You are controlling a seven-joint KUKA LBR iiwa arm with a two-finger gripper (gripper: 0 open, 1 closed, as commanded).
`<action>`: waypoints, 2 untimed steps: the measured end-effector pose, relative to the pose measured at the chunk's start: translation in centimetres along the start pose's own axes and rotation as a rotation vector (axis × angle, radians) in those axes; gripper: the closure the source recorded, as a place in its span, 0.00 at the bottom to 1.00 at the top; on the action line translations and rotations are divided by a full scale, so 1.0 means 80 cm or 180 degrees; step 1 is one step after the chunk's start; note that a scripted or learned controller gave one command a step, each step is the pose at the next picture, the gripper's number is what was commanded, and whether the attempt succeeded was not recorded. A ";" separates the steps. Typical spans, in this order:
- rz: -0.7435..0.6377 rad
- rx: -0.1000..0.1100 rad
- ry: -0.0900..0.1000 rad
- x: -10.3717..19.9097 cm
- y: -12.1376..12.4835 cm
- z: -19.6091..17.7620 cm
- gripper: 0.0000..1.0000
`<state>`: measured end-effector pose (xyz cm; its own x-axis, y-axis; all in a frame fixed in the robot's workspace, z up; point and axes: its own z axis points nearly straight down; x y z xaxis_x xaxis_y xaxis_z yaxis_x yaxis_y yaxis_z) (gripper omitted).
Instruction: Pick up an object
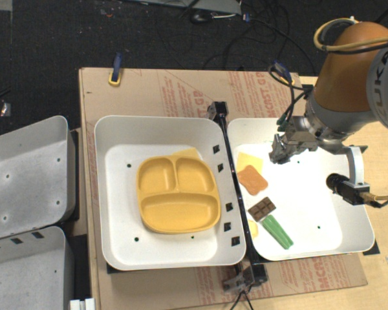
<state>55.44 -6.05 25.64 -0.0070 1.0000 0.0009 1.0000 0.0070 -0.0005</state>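
The right bin [323,237] holds a pale yellow flat piece [247,161], an orange piece [253,179], a brown chocolate-bar piece [262,208] and a green cylinder [276,231], all along its left side. A small yellow piece [253,230] peeks out beside the green cylinder. My gripper [279,152] hangs over the upper left part of the right bin, just right of the pale yellow piece. I see nothing between its fingers.
A yellow divided tray [178,194] lies in the left bin [116,192]. A black divider [227,173] runs between the bins. Grey metal lids [26,173] sit to the far left. A black fitting [344,187] sticks into the right bin's right side.
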 end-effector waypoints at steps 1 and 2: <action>-0.0003 0.0001 0.0003 0.065 -0.010 0.011 1.00; 0.0000 0.0004 0.0000 0.119 -0.006 0.020 1.00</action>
<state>54.88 3.47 24.09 -0.0069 1.0000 0.0009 1.0000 0.0069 -0.0017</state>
